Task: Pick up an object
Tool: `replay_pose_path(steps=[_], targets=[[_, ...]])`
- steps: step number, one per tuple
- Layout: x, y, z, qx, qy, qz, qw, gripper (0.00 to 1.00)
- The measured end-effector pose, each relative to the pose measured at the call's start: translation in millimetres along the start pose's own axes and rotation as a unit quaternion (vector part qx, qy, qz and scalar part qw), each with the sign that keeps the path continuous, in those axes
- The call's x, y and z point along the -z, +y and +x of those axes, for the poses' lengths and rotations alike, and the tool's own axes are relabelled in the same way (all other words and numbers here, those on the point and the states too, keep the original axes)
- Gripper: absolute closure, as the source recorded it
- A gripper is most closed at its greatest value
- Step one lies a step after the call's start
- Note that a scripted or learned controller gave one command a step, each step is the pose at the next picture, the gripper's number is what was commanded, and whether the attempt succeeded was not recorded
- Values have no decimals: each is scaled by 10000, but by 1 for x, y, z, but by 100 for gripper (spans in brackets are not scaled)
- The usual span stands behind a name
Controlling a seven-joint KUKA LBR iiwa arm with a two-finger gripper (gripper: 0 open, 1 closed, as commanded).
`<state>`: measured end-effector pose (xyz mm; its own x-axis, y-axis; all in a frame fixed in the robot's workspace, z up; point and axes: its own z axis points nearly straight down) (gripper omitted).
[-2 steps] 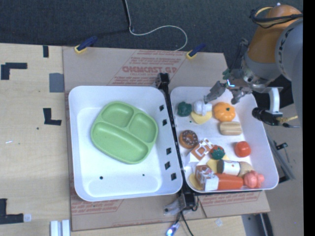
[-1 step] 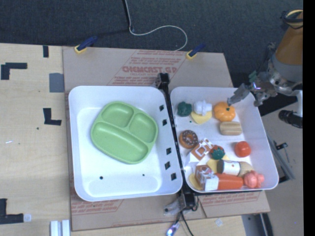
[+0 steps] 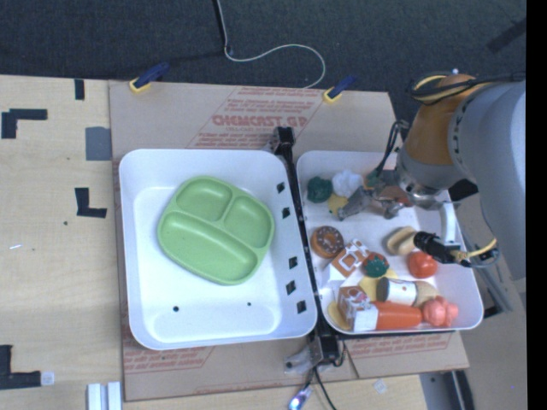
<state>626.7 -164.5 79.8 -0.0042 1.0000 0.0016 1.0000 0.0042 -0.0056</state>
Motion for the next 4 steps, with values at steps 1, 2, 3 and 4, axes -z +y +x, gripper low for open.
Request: replay_pose_path(steps=[1,2,3,4], targets=[[108,-53,110,24,10,-22,10000,0],[113,-52,105,-4,-2,-14,10000,100],[270,-32,135,11,-8,-110,9999,100],[190,-74,102,-40,-10,21,10000,100]])
